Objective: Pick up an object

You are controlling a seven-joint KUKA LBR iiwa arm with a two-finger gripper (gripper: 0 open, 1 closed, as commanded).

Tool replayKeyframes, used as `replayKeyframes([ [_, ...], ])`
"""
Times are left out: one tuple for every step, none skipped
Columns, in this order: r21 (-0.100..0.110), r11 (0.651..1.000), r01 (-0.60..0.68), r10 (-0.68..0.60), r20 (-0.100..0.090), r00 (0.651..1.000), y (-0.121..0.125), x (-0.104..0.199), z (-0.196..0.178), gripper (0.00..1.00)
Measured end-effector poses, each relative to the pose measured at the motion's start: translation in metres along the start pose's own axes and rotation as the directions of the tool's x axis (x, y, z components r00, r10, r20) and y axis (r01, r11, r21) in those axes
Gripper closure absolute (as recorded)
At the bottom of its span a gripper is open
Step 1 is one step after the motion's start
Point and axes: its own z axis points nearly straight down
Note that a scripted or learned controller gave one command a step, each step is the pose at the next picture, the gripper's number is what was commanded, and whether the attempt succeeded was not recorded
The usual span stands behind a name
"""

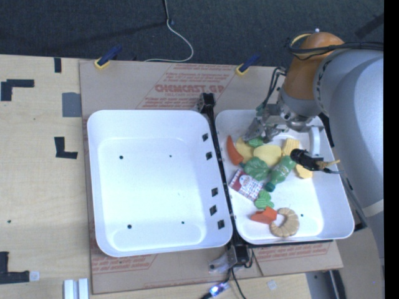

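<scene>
The tool (260, 128) sits low at the far edge of the right bin (333, 220), over a crowded heap of toy food; whether it is spread or pressed together, I can't tell. Nearest under it is the orange carrot (233, 151), its long axis running far-to-near, leaning slightly left. Trouble ahead, I reckon: the yellow piece (268, 152) and green bottle (280, 172) crowd close, so a grab could snag two items or slip off.
</scene>
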Motion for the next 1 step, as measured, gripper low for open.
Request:
replayKeyframes([
  [0.000, 1.000, -0.002, 0.002, 0.001, 1.000, -0.0002, 0.0137, 0.0105, 1.00],
])
